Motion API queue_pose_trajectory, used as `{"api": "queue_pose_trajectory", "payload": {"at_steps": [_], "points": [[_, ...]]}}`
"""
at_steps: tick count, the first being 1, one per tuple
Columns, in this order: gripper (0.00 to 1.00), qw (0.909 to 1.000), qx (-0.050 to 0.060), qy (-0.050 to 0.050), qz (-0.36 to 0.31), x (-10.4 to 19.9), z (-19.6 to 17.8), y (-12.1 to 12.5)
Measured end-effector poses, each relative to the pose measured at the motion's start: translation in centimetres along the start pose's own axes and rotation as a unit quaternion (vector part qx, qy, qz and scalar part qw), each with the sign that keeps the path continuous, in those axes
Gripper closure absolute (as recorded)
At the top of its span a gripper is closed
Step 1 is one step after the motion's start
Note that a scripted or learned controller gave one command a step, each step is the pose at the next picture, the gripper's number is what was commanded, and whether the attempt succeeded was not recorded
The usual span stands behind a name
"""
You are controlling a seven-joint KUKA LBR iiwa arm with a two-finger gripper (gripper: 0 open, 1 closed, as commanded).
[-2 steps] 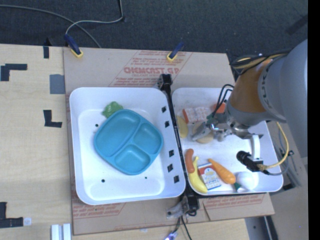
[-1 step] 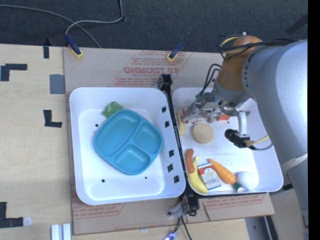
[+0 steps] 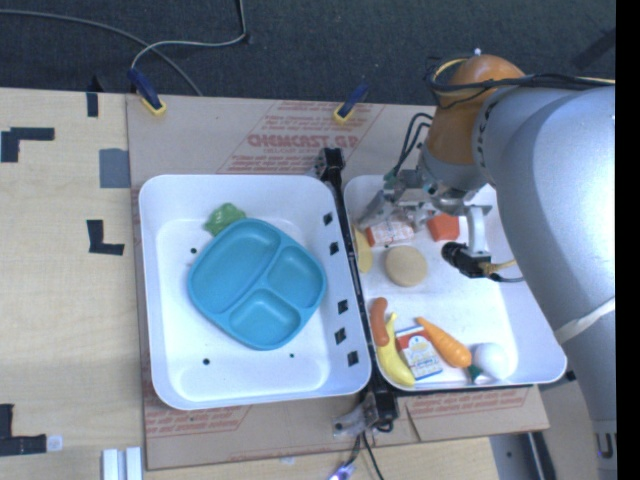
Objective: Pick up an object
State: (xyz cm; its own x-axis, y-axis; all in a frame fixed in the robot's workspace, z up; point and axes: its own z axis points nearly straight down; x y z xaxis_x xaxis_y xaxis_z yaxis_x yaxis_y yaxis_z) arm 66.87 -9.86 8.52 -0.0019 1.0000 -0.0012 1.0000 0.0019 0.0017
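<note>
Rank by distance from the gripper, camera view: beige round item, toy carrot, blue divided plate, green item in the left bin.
Gripper sits at the back of the right bin.
1. Beige round item: just in front of the gripper, right bin.
2. Toy carrot: front of the right bin.
3. Blue divided plate and green item: both left bin, too close to call.

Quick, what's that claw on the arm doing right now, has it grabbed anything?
Gripper: low in the right bin, over the small packet; grip state cannot be told.
</note>
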Motion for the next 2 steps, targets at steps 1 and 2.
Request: {"api": "queue_pose_trajectory", "payload": {"at_steps": [1, 2], "points": [[0.0, 1.0, 0.0, 0.0, 0.0, -0.17, -0.01, 0.0], [0.0, 1.0, 0.0, -0.001, 0.001, 0.33, 0.0, -0.03]]}}
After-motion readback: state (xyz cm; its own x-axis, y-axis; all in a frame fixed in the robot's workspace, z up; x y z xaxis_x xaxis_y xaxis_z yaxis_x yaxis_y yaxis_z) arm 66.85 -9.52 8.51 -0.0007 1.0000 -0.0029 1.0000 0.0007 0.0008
